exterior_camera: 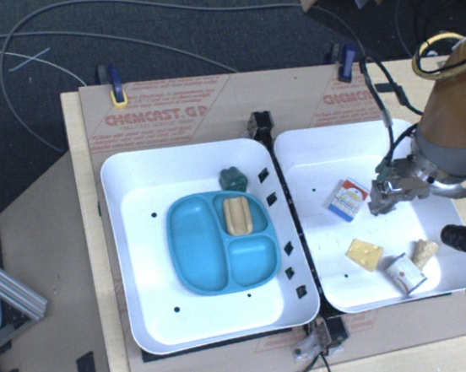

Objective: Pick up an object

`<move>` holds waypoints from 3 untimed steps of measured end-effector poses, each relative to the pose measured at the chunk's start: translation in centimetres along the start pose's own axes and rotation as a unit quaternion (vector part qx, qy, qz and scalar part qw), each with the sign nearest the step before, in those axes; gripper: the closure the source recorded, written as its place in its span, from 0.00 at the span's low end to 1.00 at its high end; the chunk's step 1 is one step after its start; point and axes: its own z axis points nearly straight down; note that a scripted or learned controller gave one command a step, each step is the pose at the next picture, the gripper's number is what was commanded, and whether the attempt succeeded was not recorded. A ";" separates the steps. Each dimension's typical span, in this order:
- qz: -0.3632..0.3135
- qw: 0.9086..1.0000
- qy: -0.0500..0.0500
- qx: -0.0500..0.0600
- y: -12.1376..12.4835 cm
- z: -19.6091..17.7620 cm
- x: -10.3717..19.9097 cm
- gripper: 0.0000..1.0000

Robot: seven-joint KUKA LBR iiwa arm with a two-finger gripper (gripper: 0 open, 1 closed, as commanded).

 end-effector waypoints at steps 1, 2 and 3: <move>0.000 1.000 -0.001 -0.001 -0.3 -5.5 -1.0 1.00; -0.003 1.000 0.002 0.004 -0.7 -5.3 4.6 1.00; -0.003 1.000 0.002 0.003 -0.9 -5.8 9.9 1.00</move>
